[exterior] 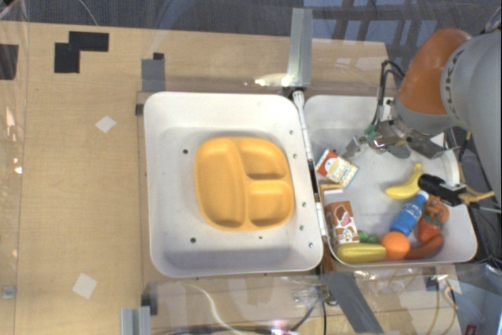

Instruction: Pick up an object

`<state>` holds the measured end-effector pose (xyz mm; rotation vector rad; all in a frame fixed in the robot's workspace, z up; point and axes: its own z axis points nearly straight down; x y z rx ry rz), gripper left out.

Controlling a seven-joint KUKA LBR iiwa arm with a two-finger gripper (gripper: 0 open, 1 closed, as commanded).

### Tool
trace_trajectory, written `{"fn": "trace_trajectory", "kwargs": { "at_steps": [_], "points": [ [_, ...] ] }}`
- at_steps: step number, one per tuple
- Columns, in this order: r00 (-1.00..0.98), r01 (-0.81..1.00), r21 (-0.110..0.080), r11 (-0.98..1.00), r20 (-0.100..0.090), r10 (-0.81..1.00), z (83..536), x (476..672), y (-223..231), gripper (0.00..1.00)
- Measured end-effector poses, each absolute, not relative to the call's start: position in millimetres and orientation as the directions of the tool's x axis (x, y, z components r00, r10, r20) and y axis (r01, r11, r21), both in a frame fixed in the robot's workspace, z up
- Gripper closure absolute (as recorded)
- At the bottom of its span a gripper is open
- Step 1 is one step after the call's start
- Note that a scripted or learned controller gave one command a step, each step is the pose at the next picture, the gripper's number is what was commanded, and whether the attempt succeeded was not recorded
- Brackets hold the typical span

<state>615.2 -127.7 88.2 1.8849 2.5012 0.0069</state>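
My gripper (pixel 370 142) hangs over the back part of the right bin (pixel 336 112), below the arm's orange band. It is just above and to the right of a small red and white packet (pixel 337 167), apart from it. Nearer the front lie a yellow banana (pixel 405 185), a blue bottle (pixel 408 214), an orange ball (pixel 397 245), a brown box (pixel 341 220), a long yellow item (pixel 361 252) and a red toy (pixel 431 233). I see nothing held in the gripper.
The left bin (pixel 169 247) holds a yellow divided plate (pixel 241 181). A metal post (pixel 300 43) stands behind the wall between the two bins. A black part (pixel 440 187) of the arm's gear reaches over the right bin's right side.
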Motion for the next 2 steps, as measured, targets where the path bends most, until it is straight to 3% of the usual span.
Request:
{"fn": "trace_trajectory", "kwargs": {
  "at_steps": [1, 2],
  "points": [
    [-0.229, 0.973, 0.010, 0.229, -0.008, 0.973, 146.3, 594.6, -208.7, 0.00],
    [0.196, 0.981, 0.011, -0.196, 0.000, 0.981, 88.5, 582.7, -150.9, 0.00]
  ]
}}
